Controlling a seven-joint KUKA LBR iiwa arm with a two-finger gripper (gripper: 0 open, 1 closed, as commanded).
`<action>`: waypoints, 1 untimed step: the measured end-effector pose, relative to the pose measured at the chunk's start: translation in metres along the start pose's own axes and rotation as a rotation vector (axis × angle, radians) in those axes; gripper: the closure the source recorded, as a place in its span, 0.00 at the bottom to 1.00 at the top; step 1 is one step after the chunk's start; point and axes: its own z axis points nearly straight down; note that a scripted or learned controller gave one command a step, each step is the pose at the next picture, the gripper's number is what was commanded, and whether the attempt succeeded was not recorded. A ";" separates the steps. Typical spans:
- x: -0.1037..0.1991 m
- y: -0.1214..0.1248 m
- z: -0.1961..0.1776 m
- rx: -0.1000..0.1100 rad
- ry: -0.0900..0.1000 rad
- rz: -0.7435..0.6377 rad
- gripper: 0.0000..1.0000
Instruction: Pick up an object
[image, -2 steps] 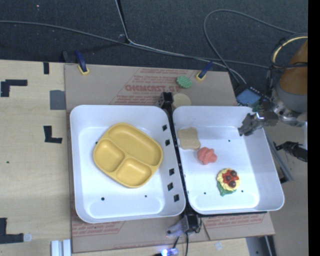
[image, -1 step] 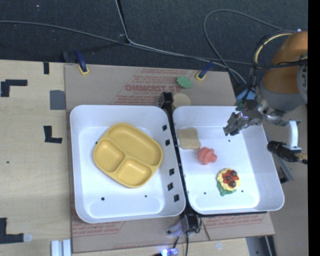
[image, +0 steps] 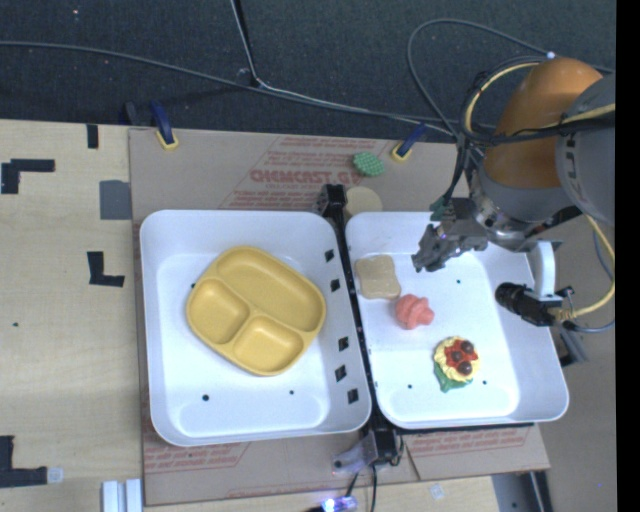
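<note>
In the right bin (image: 520, 400) lie a beige flat piece (image: 378, 277) near the divider, a pink lumpy toy (image: 413, 312) at the middle, and a yellow-green item with red and dark spots (image: 455, 362) toward the front. My gripper (image: 428, 257) hangs over the back of this bin, to the right of and slightly behind the beige piece. Nothing shows between its fingers. It stands apart from all three objects.
The left bin (image: 165, 330) holds a yellow divided tray (image: 255, 310). A small green object (image: 368, 163) lies on the cardboard behind the bins. Cables run across the dark floor at the back and beside the arm at the right.
</note>
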 end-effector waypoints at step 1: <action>0.049 -0.008 0.013 0.002 -0.001 0.001 1.00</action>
